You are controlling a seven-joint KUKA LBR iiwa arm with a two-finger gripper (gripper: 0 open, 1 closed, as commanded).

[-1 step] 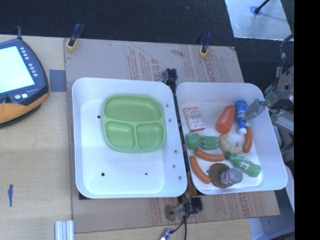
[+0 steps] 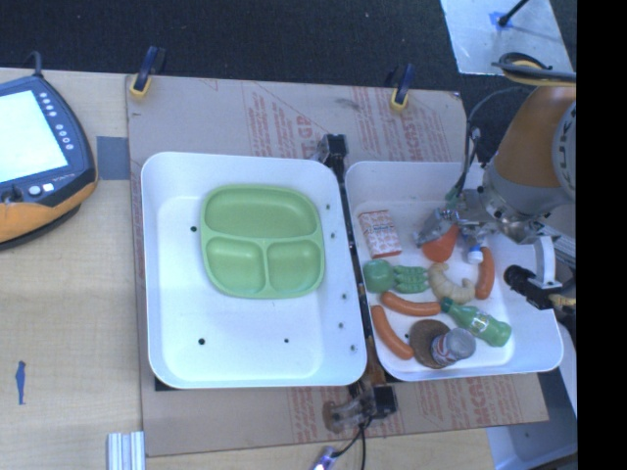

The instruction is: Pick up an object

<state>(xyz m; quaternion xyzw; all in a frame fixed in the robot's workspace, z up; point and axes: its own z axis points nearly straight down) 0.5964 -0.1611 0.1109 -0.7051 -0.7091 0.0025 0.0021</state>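
My gripper (image 2: 453,231) hangs over the back of the right bin (image 2: 534,358), below the grey wrist and orange band (image 2: 534,135). A red-orange carrot-shaped toy (image 2: 441,247) lies right under the gripper's tip, touching or very near it. Whether it is gripped is hidden by the wrist. Close by lie a beige curled piece (image 2: 451,283), an orange sausage (image 2: 485,274), a green toy (image 2: 394,277) and a green bottle (image 2: 480,322). Two more orange sausages (image 2: 411,307) (image 2: 391,333) sit toward the front of the bin.
A pink packet (image 2: 378,233) lies at the right bin's back left. A brown disc with a small can (image 2: 439,345) sits at its front. The left bin (image 2: 167,351) holds a green divided plate (image 2: 263,240). A teach pendant (image 2: 34,160) rests at far left.
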